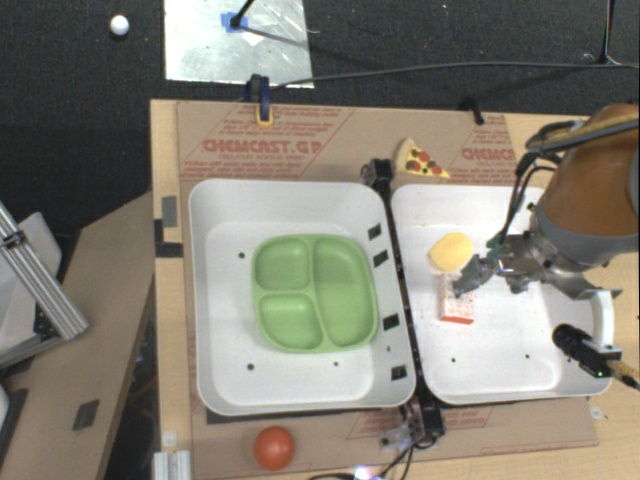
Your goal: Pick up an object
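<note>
Where the grey arm [590,183] with its orange band reaches in over the right bin [500,373], the gripper [468,280] hangs low above the bin floor, and whether the jaws are open or closed cannot be told at this slant. Just below the jaws, touching or nearly touching them, lies a small white and red box [457,303] flat on the bin floor. Just above and to the left of the jaws sits a yellow rounded object [450,250], close by but apart from the box. Farther up from the jaws, beyond the bin's rim, a toy pizza slice [422,160] lies on the brown cardboard sheet [300,138] that covers the table.

Left of the jaws, across the black clips where the bins meet, the left bin [215,368] holds a green divided plate [314,292] near its middle. Well below and to the left of the jaws, outside both bins, a red ball [273,447] rests at the cardboard's front edge. Far up and left, a small white ball [120,25] lies on the dark cloth beside a shiny sheet [200,38].
</note>
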Robot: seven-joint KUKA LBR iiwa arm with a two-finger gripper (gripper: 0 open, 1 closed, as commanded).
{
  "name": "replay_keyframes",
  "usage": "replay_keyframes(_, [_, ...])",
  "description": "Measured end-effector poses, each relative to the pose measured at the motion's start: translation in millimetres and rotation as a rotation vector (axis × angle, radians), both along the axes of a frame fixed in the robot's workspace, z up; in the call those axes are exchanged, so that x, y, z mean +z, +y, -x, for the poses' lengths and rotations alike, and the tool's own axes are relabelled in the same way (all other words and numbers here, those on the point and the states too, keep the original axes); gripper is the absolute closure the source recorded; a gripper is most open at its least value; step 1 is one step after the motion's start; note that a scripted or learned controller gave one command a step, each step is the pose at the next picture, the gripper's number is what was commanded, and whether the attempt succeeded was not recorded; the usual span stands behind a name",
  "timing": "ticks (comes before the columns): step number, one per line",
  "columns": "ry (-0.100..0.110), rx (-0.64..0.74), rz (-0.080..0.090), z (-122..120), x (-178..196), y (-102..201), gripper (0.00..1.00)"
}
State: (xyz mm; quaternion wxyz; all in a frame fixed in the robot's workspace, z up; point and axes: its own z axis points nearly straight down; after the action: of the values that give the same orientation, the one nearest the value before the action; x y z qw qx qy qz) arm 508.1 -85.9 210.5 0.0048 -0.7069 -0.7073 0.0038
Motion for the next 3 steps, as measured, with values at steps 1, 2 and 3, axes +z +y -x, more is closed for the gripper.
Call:
replay_keyframes(1, [-0.014, 0.003, 0.001, -3, 7, 0, 0.0])
replay_keyframes(2, [-0.011, 0.001, 0.001, 7, -45, -1, 0.0])
replay_keyframes(3, [-0.013, 0.001, 0.001, 0, -88, 2, 0.0])
